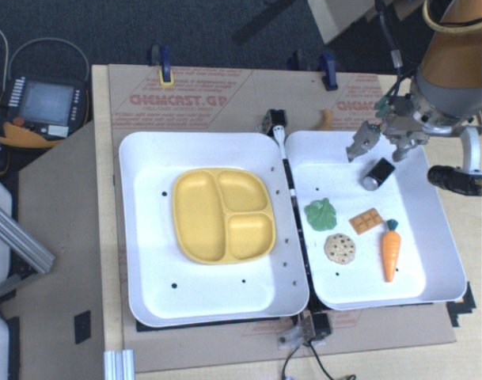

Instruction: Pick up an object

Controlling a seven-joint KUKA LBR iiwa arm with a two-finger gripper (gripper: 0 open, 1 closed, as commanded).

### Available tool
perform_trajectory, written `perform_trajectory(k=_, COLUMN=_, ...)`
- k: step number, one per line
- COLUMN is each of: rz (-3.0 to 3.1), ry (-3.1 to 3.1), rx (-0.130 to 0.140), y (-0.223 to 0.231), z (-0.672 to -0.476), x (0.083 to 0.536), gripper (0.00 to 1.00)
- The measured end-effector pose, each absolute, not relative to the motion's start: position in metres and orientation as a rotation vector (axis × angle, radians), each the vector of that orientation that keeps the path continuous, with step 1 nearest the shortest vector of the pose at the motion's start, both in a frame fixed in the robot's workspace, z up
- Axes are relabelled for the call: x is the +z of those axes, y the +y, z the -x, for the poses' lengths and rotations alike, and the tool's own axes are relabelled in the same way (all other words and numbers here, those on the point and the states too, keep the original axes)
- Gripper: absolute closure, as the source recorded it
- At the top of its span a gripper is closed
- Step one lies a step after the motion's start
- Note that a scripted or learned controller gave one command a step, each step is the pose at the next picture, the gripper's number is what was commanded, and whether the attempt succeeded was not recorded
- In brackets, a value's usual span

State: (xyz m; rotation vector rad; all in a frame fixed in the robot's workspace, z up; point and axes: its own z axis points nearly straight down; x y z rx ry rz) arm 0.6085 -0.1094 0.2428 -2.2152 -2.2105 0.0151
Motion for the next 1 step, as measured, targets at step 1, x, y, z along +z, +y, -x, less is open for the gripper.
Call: perform_trajectory(k=1, rz=2.22, ry=-2.221, rx=0.001, y=-0.1091, z=-0.6108, x=0.2508, gripper=0.0)
